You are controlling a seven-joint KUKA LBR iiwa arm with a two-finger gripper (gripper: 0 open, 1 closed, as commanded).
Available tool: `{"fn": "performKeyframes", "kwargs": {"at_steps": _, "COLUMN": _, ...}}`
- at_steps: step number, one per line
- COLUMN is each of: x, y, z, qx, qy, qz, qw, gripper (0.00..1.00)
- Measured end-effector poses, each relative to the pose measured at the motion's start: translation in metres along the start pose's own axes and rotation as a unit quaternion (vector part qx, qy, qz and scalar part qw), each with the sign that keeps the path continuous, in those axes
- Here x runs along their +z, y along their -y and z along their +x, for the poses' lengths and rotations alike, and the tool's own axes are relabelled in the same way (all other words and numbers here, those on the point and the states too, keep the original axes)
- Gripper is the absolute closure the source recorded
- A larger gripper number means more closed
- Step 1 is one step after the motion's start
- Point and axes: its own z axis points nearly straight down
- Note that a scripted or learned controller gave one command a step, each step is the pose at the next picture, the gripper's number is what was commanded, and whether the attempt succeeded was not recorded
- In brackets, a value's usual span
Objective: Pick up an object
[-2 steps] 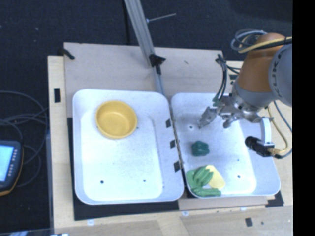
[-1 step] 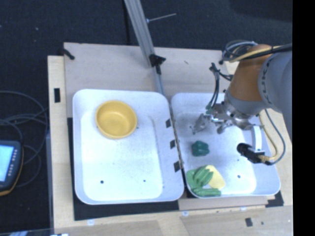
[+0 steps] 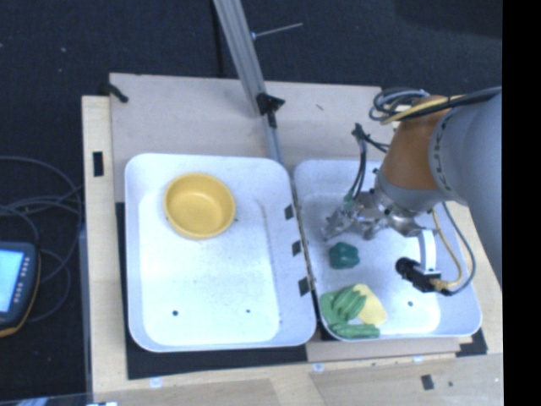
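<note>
Bench (image 3: pixel 194 108), two white bins (image 3: pixel 211 311), dark floor (image 3: pixel 51 24)

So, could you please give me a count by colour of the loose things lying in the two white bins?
Yellow: 2, the bowl in the left bin and a yellow piece in the right bin.
Dark green: 1, the small block.
Light green: 1, the leafy piece touching the yellow piece.
Total: 4.

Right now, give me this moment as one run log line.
arm: over right bin | tool: just above dark green object, nothing seen held | left bin: yellow bowl | right bin front: green and yellow items
</note>
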Motion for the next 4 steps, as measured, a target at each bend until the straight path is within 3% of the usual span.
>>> {"fn": "performKeyframes", "kwargs": {"at_steps": 1, "x": -0.012, "y": -0.001, "z": 0.0, "qx": 0.001, "qy": 0.0, "qz": -0.002, "qw": 1.0, "gripper": 1.0}}
{"fn": "performKeyframes", "kwargs": {"at_steps": 4, "x": -0.178, "y": -0.007, "z": -0.016, "qx": 0.0, "qy": 0.0, "qz": -0.003, "qw": 1.0, "gripper": 1.0}}
